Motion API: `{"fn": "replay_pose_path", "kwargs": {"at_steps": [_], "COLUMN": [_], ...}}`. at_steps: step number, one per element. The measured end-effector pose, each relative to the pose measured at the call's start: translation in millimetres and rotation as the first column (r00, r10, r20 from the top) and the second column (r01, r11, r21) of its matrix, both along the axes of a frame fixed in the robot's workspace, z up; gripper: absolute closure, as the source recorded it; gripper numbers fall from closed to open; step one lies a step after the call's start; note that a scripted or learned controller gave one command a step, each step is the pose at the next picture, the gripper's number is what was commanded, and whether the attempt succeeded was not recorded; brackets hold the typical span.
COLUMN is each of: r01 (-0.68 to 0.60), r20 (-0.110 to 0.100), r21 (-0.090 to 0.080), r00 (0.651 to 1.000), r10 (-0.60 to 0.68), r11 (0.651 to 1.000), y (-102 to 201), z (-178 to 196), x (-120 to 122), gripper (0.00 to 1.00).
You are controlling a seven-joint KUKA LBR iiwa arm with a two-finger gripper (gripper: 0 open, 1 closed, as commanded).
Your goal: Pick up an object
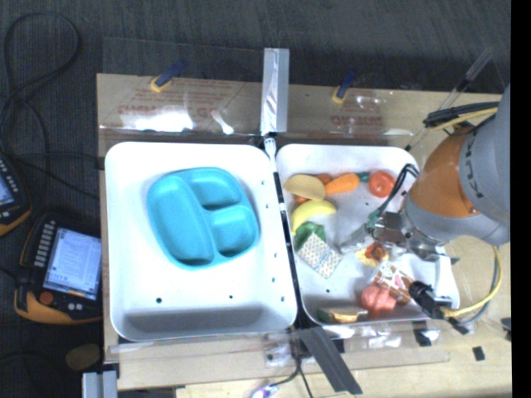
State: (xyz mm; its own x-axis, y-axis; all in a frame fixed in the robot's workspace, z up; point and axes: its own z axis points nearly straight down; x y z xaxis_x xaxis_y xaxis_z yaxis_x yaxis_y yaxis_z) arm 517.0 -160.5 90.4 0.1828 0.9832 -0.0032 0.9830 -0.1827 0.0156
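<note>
- The arm [465, 185], grey with its orange band, comes in from the right and hangs over the right bin [348, 154], wrist low above the clutter.
- The gripper [375, 240] sits around the middle of that bin, but it's a dark tangle from this angle, so honestly can't tell how far open the jaws are or whether they've got anything.
- Stuff in the right bin: a yellow banana-ish fruit [312, 211], a tan rounded piece [304, 186] just above it, an orange carrot [342, 184] and a red tomato [381, 182] along the far wall.
- Nearer the middle there's a green bit [304, 232] touching a checkered packet [320, 258], just left of the gripper.
- A reddish lumpy object [377, 298] and a colourful wrapper [390, 277] lie right below the gripper, near the front wall.
- The left bin [124, 247] holds a blue divided tray [202, 215], well apart from the arm.
</note>
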Motion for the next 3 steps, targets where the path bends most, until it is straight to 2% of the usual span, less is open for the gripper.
{"fn": "replay_pose_path", "kwargs": {"at_steps": [1, 2, 3], "r01": [-0.001, 0.047, 0.112], "r20": [-0.003, -0.020, -0.019], "r21": [0.001, 0.004, 0.003], "r00": [1.000, 0.999, 0.994], "r10": [0.001, -0.047, -0.112], "r11": [1.000, 0.999, 0.994], "y": [0.2, 12.5, -10.8], "z": [8.9, 89.5, 108.2], "x": [0.0, -31.9, 12.4], "gripper": [1.00, 1.00, 1.00]}}
